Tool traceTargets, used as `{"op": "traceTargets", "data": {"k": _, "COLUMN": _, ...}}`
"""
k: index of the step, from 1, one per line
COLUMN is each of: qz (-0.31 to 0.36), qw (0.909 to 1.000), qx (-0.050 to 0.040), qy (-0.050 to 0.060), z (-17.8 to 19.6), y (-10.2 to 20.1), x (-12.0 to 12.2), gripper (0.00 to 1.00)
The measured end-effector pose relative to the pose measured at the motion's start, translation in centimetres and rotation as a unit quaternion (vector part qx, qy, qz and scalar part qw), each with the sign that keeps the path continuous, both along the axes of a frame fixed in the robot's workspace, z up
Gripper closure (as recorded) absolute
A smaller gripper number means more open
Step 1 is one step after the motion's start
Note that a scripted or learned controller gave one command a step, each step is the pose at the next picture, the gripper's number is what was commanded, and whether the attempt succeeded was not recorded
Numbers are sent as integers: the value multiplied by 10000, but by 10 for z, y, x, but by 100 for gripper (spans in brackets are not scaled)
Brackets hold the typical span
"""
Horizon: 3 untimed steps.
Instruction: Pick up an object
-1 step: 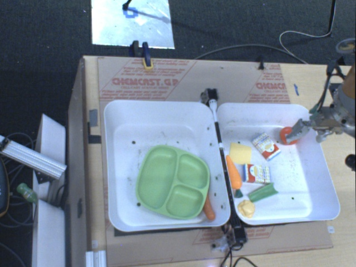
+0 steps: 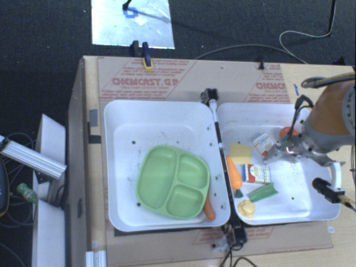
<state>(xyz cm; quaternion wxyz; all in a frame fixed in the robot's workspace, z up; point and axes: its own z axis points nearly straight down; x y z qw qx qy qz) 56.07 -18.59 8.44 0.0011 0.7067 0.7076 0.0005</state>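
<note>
Camera view: green tray [image 2: 173, 181] in left bin [image 2: 125, 166], toy food in right bin [image 2: 289, 204].

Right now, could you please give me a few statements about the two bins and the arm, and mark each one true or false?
1. The green divided plate lies in the left bin. True.
2. The gripper is over the left bin. False: it is over the right bin, near the small patterned packet.
3. An orange carrot lies in the right bin by the divider between the bins. True.
4. The yellow square block sits on the green plate. False: it lies in the right bin.
5. The green stick-shaped piece is in the right bin. True.
</note>
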Motion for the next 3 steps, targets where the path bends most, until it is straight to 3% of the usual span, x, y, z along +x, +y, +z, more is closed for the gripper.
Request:
{"op": "traceTargets", "data": {"k": 1, "qz": 16, "qw": 10000, "qx": 3, "qy": -4, "z": 1, "y": 41, "x": 47, "gripper": 0}}
{"op": "traceTargets", "data": {"k": 2, "qz": 22, "qw": 10000, "qx": -1, "qy": -14, "z": 11, "y": 41, "x": 48, "gripper": 100}}
{"op": "traceTargets", "data": {"k": 3, "qz": 18, "qw": 10000, "qx": 11, "qy": -8, "z": 108, "y": 148, "x": 36, "gripper": 100}}
